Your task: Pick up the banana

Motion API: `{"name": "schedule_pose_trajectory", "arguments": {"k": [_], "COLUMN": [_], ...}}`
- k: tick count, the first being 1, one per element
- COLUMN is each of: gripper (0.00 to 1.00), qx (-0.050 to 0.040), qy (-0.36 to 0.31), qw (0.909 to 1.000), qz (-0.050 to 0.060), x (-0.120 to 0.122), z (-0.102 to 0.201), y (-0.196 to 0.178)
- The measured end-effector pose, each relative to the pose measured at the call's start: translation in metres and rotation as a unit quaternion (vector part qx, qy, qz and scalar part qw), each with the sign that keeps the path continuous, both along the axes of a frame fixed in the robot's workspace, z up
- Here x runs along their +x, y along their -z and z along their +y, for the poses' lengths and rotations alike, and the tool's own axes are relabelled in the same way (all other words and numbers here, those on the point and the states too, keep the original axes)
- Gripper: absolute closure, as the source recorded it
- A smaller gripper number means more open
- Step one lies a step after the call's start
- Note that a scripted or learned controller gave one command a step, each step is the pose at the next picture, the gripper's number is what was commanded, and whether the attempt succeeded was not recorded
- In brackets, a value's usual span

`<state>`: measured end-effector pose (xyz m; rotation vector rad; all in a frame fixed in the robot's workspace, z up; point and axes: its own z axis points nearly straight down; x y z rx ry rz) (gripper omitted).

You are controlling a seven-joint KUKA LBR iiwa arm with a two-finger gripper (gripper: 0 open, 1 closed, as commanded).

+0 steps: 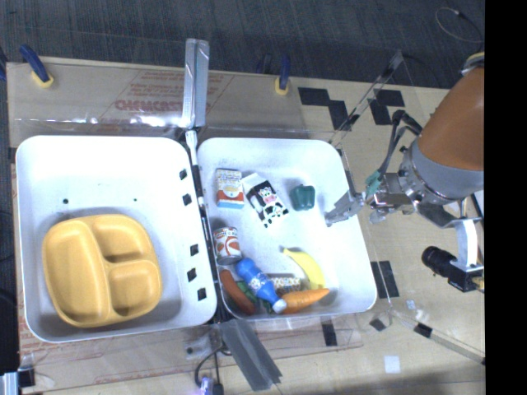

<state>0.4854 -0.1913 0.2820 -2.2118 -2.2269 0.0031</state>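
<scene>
1. The arm [449, 142] enters from the right side of the camera view, high in the frame and reaching toward the left
2. Its orange band shows as a broad rounded mass at the upper right, with the grey wrist section just below it
3. Below the wrist the body narrows into a cluster of small metal and dark parts, slightly blurred
4. The gripper [339, 214] sticks out leftward and a little downward from that cluster, ending in a slim grey tip
5. The tip is too small and soft in the picture to make out in detail
6. Nothing is seen held at the tip
</scene>
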Motion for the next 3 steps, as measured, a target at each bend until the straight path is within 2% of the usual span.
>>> {"name": "schedule_pose_trajectory", "arguments": {"k": [1, 2, 3], "gripper": [0.00, 1.00, 1.00], "qx": [0.0002, -0.0002, -0.0002], "qy": [-0.061, -0.064, -0.061], "qw": [0.9981, 0.9979, 0.9982], "qz": [0.000, 0.000, -0.002], "x": [0.009, 0.009, 0.017], "z": [-0.003, -0.003, 0.035], "y": [0.191, 0.181, 0.053]}}
